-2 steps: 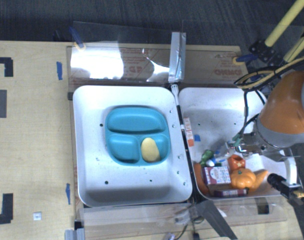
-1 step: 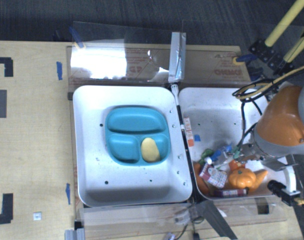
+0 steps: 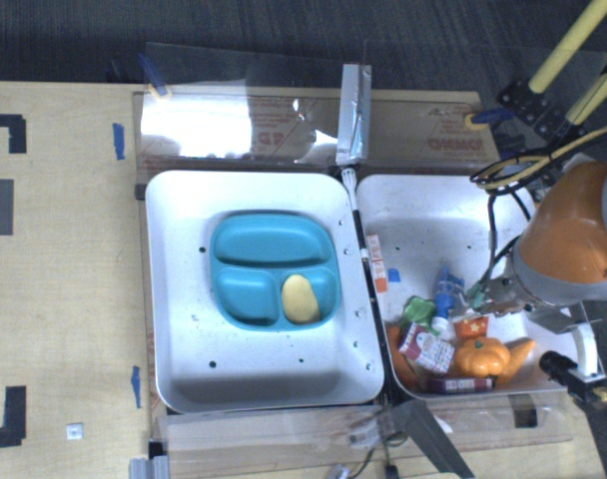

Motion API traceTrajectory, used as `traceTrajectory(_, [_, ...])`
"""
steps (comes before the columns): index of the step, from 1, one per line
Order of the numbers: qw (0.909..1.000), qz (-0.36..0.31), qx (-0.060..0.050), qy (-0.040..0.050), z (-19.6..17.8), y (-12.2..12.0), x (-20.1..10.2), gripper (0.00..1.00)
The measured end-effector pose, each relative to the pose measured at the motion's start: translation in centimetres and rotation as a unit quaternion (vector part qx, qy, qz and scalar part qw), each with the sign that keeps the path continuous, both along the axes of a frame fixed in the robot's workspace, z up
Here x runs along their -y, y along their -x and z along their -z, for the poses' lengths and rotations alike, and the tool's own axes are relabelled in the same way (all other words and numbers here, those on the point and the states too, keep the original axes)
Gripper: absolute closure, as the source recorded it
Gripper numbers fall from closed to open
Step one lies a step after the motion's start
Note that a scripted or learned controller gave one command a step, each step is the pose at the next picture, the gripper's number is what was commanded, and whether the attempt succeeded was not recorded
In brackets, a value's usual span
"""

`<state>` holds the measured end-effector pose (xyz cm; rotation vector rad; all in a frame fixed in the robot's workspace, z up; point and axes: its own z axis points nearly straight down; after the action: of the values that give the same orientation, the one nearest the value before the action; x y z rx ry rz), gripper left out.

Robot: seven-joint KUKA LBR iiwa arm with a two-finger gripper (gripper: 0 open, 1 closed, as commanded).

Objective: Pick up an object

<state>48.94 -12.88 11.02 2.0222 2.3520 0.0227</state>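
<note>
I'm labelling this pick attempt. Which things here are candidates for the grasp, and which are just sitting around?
For the job:
- end effector, over the right bin
- small orange pumpkin
- blue bottle
- green item
- red-and-white packet

Lying about:
- blue divided tray in the left bin
- yellow egg-shaped object in the tray's compartment

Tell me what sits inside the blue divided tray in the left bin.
The blue divided plastic tray holds one yellow egg-shaped object in its lower right compartment. Its other compartments show bare blue. Whatever lies beneath the tray on the white bin floor is covered.
</note>
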Motion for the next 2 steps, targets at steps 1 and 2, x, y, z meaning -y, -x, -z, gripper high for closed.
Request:
traceTrajectory(1, [0.9987, 0.048, -0.016, -0.0077, 2.2, -4.6, -2.7, 1.00])
traceTrajectory(2, [0.9997, 0.018, -0.016, -0.0071, 2.2, -9.7, -1.9, 1.00])
